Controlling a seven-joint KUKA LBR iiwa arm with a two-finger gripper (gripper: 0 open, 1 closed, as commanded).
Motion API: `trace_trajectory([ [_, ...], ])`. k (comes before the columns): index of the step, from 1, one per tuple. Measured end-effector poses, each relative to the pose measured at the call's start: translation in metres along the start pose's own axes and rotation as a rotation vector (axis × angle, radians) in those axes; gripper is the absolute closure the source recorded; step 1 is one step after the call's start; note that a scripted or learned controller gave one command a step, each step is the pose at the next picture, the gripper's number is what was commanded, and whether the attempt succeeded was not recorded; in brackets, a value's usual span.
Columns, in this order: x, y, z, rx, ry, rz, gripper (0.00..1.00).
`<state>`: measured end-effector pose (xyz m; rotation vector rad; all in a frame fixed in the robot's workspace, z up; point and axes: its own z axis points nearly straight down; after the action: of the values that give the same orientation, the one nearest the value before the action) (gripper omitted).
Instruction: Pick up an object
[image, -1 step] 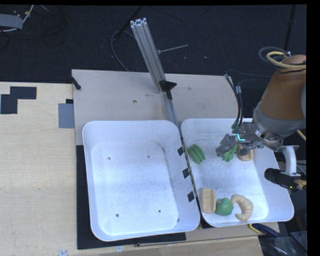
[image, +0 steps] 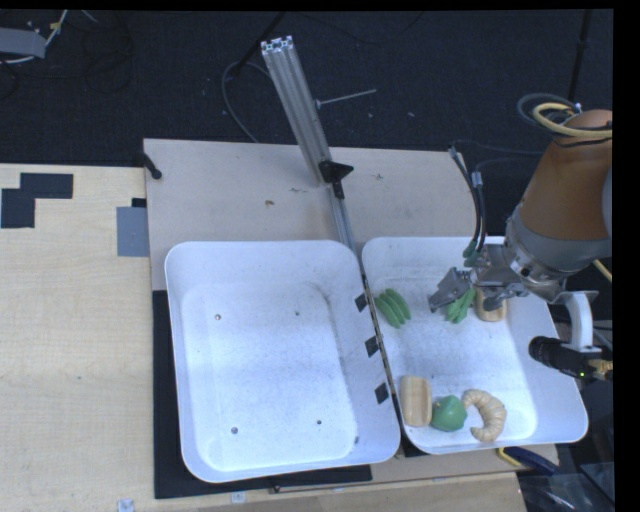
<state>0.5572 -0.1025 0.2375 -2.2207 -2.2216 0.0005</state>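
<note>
Gripper (image: 462, 297) low over the upper part of the right bin (image: 520, 350), arm entering from the right. Its tips sit at a small green object (image: 461, 306); cannot tell how the gripper is set, or whether the green piece is held. A tan round piece (image: 490, 306) lies just beside it, to the right.

Left of the gripper, near the divider: a ribbed green object (image: 391, 307), long axis running upper-left to lower-right, lying flat on the bin floor.

Near edge of the same bin: a tan block (image: 415, 400), long axis roughly upright in frame; a green rounded piece (image: 449, 413) touching it on the right; a curved croissant-like piece (image: 486, 413) arched beside that.

Left bin (image: 200, 300) adjoins on the counter (image: 230, 190).
</note>
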Motion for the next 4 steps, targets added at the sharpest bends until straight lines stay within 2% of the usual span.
trace_trajectory([
  [3,-0.005,-0.016,0.145,0.004,0.000,0.000,0.00],
  [4,-0.006,-0.015,0.133,0.000,0.000,0.003,1.00],
])
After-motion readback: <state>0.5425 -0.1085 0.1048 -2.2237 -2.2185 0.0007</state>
